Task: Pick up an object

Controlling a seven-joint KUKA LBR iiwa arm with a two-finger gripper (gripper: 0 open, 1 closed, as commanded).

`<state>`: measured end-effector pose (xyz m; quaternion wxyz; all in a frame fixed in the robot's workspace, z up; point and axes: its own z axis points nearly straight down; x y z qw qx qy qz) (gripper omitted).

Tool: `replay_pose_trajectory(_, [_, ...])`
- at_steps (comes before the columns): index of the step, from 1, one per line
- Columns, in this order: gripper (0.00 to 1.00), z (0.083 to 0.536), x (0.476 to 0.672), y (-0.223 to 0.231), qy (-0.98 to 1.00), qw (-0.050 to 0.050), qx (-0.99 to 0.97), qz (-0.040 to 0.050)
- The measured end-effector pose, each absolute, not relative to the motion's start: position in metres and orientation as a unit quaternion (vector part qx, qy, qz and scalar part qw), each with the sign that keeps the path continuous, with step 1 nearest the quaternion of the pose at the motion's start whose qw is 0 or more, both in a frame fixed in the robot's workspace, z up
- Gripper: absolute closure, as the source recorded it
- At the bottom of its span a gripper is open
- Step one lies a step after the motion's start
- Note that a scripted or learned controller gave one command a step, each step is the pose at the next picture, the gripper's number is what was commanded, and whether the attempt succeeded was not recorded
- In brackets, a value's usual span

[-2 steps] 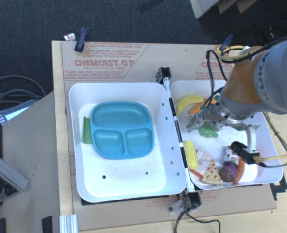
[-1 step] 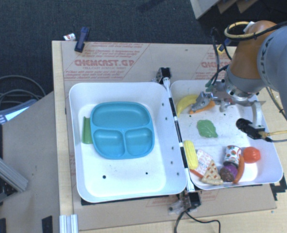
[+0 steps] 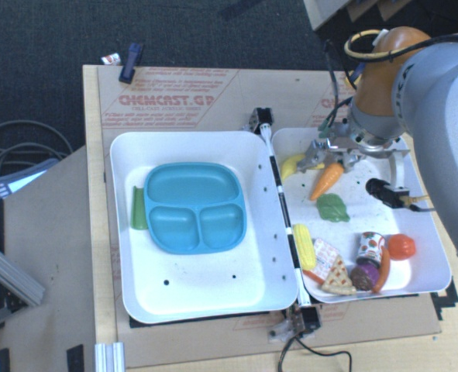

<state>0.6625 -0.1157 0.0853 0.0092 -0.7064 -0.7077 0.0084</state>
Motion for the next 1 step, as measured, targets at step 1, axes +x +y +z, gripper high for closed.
replay_pose_trajectory(1, [1.0, 0.0971, 0.6635, -0.1098, -0.709, 0.014, -0.705, 0.0059])
